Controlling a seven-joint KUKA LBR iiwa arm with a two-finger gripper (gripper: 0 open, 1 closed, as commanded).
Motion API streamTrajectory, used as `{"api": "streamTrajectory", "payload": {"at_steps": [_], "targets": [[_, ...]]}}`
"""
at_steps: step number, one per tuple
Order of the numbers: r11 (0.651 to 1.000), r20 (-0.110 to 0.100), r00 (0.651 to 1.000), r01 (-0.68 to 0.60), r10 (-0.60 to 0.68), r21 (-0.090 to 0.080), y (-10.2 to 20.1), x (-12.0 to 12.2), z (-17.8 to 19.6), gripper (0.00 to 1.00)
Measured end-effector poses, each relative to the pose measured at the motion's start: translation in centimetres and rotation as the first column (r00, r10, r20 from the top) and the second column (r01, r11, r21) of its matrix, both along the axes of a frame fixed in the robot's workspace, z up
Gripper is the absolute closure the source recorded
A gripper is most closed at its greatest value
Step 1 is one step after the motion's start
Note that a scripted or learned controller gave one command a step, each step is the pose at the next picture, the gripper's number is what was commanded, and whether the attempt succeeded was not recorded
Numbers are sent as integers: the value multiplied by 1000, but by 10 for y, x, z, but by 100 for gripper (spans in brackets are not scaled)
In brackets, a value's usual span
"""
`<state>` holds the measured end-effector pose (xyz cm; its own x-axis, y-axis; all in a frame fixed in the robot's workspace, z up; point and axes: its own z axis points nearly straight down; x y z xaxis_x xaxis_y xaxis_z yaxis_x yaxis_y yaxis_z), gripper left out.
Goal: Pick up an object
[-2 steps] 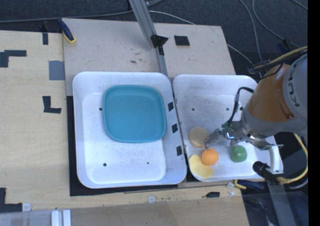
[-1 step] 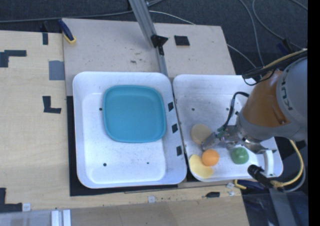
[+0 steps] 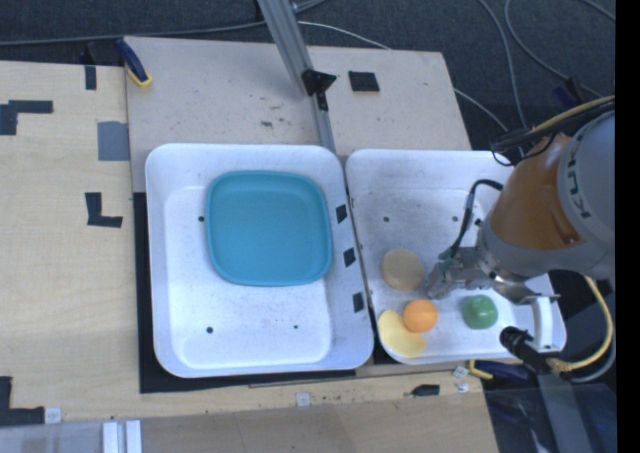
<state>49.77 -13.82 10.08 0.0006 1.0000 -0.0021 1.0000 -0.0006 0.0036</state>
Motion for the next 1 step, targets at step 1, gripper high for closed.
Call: {"api": "streamTrajectory", "payload": {"at_steps": [1], "targets": [[1000, 1, 1000, -2, 2, 1, 0, 5, 61, 100]]}}
